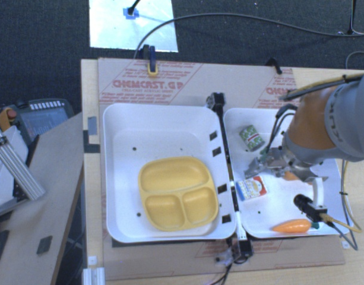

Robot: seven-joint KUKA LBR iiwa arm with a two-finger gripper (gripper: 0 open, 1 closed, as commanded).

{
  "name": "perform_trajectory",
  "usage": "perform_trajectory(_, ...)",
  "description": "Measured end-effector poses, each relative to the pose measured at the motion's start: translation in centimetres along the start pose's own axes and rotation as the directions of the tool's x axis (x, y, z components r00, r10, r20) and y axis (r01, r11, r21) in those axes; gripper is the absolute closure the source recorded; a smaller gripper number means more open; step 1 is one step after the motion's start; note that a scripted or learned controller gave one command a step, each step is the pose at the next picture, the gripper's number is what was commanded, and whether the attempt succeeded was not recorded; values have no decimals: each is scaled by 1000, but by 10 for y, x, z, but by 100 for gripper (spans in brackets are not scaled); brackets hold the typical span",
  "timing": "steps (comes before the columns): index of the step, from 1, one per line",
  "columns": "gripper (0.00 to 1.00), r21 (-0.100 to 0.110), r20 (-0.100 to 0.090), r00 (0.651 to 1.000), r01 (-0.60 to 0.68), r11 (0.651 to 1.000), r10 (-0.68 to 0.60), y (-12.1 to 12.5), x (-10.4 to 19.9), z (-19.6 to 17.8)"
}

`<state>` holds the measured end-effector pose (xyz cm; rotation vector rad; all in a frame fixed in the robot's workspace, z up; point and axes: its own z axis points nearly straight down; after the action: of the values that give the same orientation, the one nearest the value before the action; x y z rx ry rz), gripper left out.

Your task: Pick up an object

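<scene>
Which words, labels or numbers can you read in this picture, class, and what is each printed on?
"CHEMCAST GP", red print on the board behind the left bin.
A second red print on the board behind the right bin: partly covered by the arm, unreadable.
Green can: label too small to read.
Red and white packet: print too blurred to read.
Handheld controller at the left: screen unreadable.

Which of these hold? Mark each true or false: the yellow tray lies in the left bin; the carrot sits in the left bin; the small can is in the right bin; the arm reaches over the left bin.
1. The yellow divided tray lies in the left bin. True.
2. The carrot sits in the left bin. False: it lies in the right bin, near its front edge.
3. The small green can is in the right bin. True.
4. The arm reaches over the left bin. False: it is over the right bin.
</scene>
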<state>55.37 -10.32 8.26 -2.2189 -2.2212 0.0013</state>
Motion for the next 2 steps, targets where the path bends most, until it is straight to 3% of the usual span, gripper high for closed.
perform_trajectory(1, 100, -5, 1, 1000, 0, 1000, 0, 1, 0, -13)
perform_trajectory(2, 100, -8, 2, 1000, 2, 1000, -2, 8, -7, -60)
